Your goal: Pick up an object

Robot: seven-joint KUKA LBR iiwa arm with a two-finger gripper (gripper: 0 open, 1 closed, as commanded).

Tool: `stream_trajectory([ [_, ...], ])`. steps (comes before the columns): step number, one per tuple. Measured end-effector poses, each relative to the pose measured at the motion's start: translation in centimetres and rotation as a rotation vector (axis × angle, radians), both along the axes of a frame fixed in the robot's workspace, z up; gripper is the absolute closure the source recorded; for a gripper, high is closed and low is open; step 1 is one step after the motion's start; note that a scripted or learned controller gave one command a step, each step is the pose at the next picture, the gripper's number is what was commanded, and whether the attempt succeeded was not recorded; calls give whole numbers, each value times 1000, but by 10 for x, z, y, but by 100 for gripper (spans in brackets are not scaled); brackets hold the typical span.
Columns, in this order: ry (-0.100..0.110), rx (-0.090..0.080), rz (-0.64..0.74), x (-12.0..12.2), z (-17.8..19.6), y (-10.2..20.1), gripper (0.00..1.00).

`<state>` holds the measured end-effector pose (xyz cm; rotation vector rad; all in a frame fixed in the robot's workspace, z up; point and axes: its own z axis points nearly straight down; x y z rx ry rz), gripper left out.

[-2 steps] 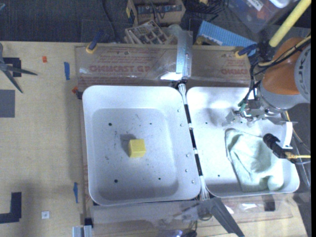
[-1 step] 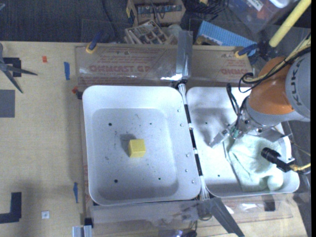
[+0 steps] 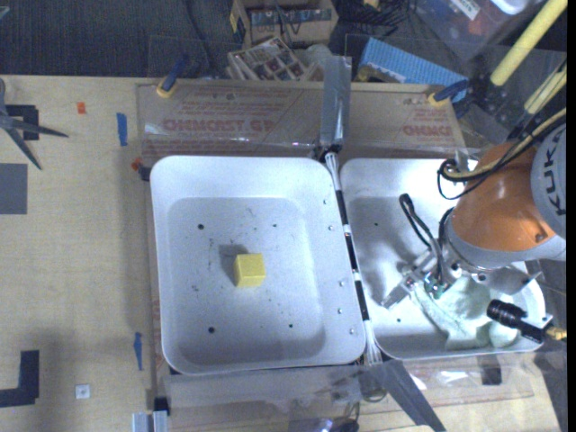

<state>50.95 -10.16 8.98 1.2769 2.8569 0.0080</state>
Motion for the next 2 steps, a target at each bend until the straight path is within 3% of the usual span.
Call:
stream_trajectory([
  [1,-10,-1,-8,2,12,-3,100],
  [2,9,0,-116,2,84,-21,100],
])
